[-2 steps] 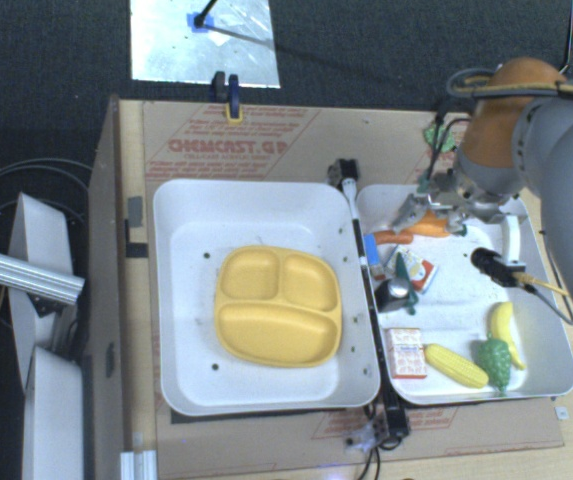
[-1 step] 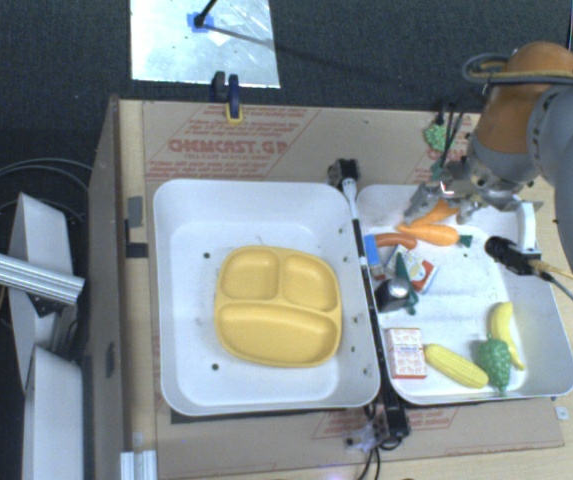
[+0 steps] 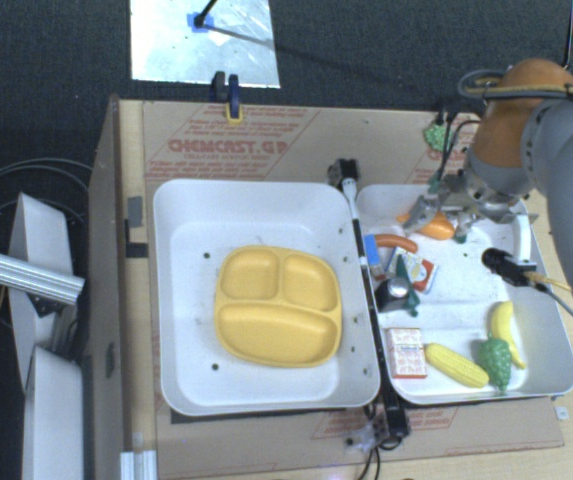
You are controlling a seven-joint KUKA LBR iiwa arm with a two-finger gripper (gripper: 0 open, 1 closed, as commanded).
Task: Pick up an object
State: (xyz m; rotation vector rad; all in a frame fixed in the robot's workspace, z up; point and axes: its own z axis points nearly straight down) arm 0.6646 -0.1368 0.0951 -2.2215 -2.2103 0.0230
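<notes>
The arm is reaching into the right bin [image 3: 556, 373] with its gripper [image 3: 444, 213] hanging at the far edge, right above a small orange toy [image 3: 438, 229]; I cannot tell its state. The toy looks light, stiff and slick, best pinched across its middle. One corn cob [image 3: 455, 364], one banana [image 3: 503, 323], one broccoli [image 3: 497, 359] are lying near the front edge. One yellow divided plate [image 3: 277, 303] is sitting in the left bin [image 3: 181, 268].

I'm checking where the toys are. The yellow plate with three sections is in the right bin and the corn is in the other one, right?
Not quite. The camera view shows the yellow plate in the left bin. The corn is in the other one, the right bin.
</notes>
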